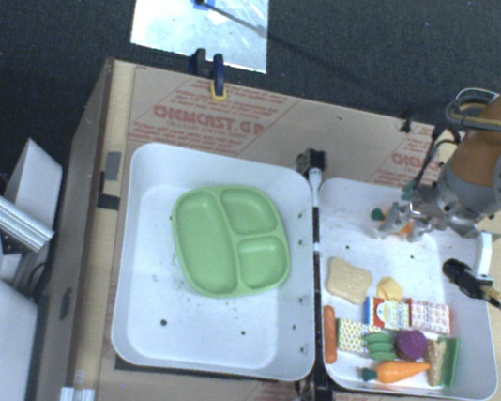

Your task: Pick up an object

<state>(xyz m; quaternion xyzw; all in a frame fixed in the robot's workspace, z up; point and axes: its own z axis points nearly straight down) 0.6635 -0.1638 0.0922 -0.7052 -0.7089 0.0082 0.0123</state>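
Dark carpet surrounds a bench [244, 122] topped with a brown printed board, and a shiny silver sheet [230, 10] lies on the floor beyond it. A blue and yellow clamp [217, 73] grips the bench's far edge. Two shallow white bins sit side by side on the board.

The left bin [142, 253] holds a pale green plastic plate with three compartments [230, 239], lying flat near its middle.

The right bin [355, 203] holds the toy food to be picked, crowded toward its near end: a tan slice of toy bread [348, 280], a small yellow lump [391, 289] just beside it, a red and white printed carton [412, 315], an orange-red sausage [330, 334] along the inner wall, green bean pods [379, 343], a purple round piece [411, 344] and an orange carrot [401, 371] by the near rim.

The grey arm reaches in from the right. Its gripper [402, 218] is low over the bin's barer far part, well apart from the pile. A small teal piece [378, 211] and a small orange piece [407, 230] show right at it. Whether the gripper is open or closed, or has hold of either piece, I cannot tell.
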